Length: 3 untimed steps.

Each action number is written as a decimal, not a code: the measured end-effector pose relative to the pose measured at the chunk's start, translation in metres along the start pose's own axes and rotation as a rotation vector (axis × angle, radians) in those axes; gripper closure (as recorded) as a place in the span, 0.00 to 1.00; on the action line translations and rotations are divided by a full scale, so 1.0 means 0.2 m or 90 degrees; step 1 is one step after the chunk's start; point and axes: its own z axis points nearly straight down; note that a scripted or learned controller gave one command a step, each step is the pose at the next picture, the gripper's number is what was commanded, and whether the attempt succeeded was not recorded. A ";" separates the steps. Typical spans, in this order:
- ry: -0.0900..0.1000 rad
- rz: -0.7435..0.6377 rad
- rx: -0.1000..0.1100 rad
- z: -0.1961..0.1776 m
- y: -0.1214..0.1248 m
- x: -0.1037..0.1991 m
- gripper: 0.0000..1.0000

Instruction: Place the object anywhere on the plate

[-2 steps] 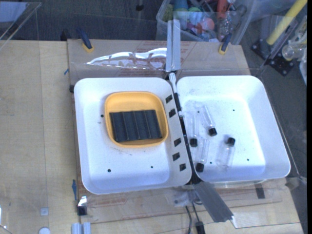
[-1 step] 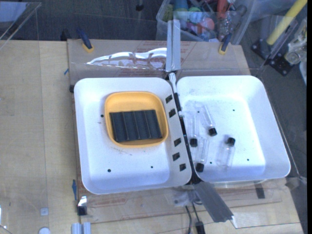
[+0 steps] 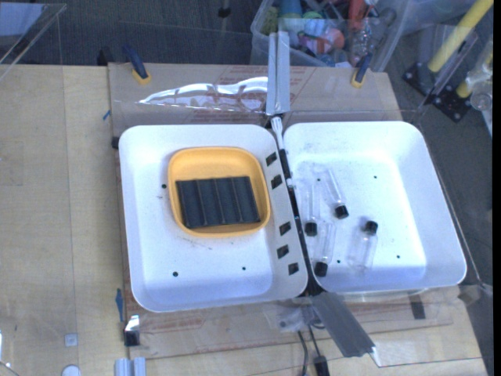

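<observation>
A yellow square plate (image 3: 216, 164) with rounded corners sits in the left white bin (image 3: 149, 210), towards its back and middle. A dark grey, ribbed rectangular object (image 3: 217, 202) lies flat on the plate and covers most of its front half. The object's long side runs left to right, slightly tilted. Nothing touches it.
The right white bin (image 3: 407, 178) holds several clear vials with black caps (image 3: 333, 196), lying near its left and middle (image 3: 363, 240). A raised divider with black marks (image 3: 282, 210) separates the bins. A clear box of toys (image 3: 337, 14) stands behind the bench.
</observation>
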 end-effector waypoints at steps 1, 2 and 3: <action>0.000 -0.224 -0.001 0.00 0.00 0.00 1.00; -0.001 -0.464 -0.002 0.00 0.00 0.00 1.00; -0.002 -0.706 -0.004 0.01 0.01 -0.02 1.00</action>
